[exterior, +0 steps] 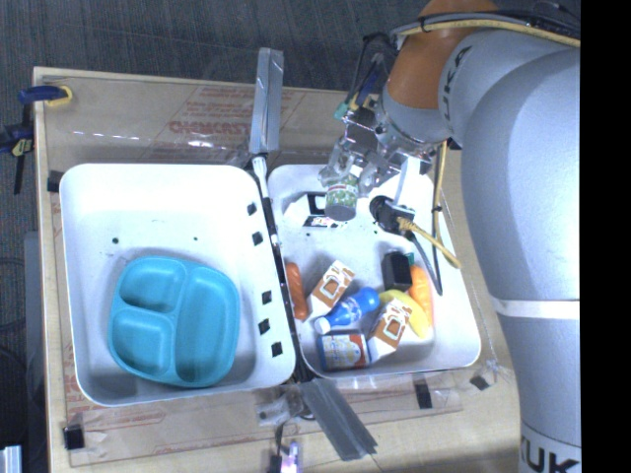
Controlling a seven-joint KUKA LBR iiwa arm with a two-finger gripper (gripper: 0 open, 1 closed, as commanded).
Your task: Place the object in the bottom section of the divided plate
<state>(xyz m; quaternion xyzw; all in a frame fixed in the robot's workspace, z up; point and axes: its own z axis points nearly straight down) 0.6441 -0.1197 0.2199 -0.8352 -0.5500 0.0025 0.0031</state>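
Where the grey arm (513, 166) reaches in from the right, you see its fingers (347, 187) poised over the upper part of the right bin (455, 341), pointing down. Between them sits a small round greenish object (341, 201), pale on top, which looks like a can or cup seen from above. The fingers appear closed against its sides, and it seems to be lifted off the bin floor, though the slant of the view makes that height hard for you to judge.

Look to the left bin (89, 205) for the blue divided plate (175, 319). It lies flat in the lower half of that bin, with 3 sections: 1 large one on its right side and 2 smaller ones on its left. The held object is well apart from the plate, across the rim where the 2 bins meet.

Below the fingers, the right bin carries a cluster of other things. You can pick out an orange carrot-like piece (295, 291) along the left wall, 2 small orange-and-white cartons (332, 285), a blue bottle (345, 312) lying between them, a jar on its side (343, 351) near the front wall, and a yellow and orange piece (418, 302) at the right. A black block (397, 268) lies just above those.

Both bins rest on a light wooden worktop (138, 97).
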